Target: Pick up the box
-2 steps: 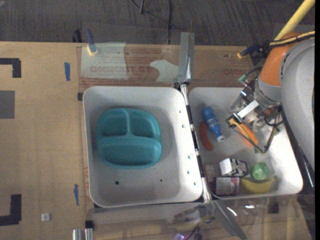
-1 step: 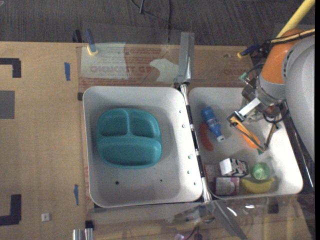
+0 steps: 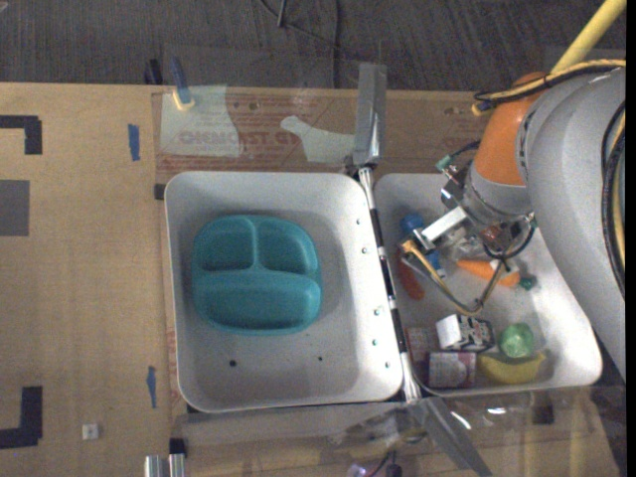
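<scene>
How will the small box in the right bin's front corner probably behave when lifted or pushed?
The box looks like a small flat carton, so probably light and fairly stiff, though a hard squeeze may dent it. Lying flat, it should slide, not roll. It sits in a corner of the right bin beside the banana, so pushing may jam it.

- A white right bin is sitting on the bench, crowded with small things.
- The gripper on the grey arm is hanging over this bin's middle, above an orange carrot-shaped thing.
- A small pale box is lying against this bin's near wall, toward its left corner.
- A yellow banana is lying along the same wall, toward the right corner, with a green ball touching it.
- A left bin is sitting just beside this bin's left wall, holding a teal divided plate.
</scene>
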